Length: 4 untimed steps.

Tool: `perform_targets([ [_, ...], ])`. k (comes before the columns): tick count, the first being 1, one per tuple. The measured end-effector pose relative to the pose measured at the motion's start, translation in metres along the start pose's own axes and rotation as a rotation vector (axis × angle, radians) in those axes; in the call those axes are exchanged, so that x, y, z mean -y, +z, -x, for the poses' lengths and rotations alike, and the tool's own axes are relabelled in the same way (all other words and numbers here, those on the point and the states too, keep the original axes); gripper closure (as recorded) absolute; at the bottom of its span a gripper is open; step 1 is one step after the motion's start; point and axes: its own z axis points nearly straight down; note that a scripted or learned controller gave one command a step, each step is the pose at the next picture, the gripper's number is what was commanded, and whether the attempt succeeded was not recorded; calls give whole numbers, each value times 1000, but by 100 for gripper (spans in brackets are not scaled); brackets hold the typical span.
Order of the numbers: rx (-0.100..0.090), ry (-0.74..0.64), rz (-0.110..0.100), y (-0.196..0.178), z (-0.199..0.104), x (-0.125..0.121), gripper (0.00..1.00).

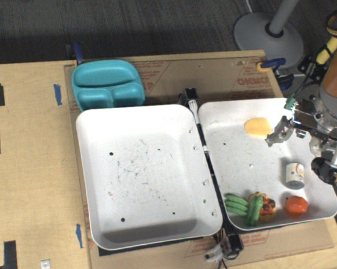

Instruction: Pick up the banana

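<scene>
gripper (pixel 280 131) low over right bin (pixel 225 120), just beside yellow banana-coloured piece (pixel 257 126); open or closed: cannot tell. small can (pixel 294 174), tomato (pixel 296 205), green veg (pixel 244 206) nearer front.

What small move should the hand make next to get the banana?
Probably a short shift toward the left bin, then a descent. The hand sits just beside the banana in the right bin, not over it, and nothing lies between them. The can and tomato lie nearer the camera, out of the way.
</scene>
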Motion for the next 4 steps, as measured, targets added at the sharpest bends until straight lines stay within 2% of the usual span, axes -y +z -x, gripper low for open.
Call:
perform_targets([
  [1,0,58,-2,94,-41,43,0],
  [2,0,192,-1,93,-121,-15,0],
  [3,1,341,-5,94,-169,72,0],
  [4,-2,346,-7,167,-204,128,0],
])
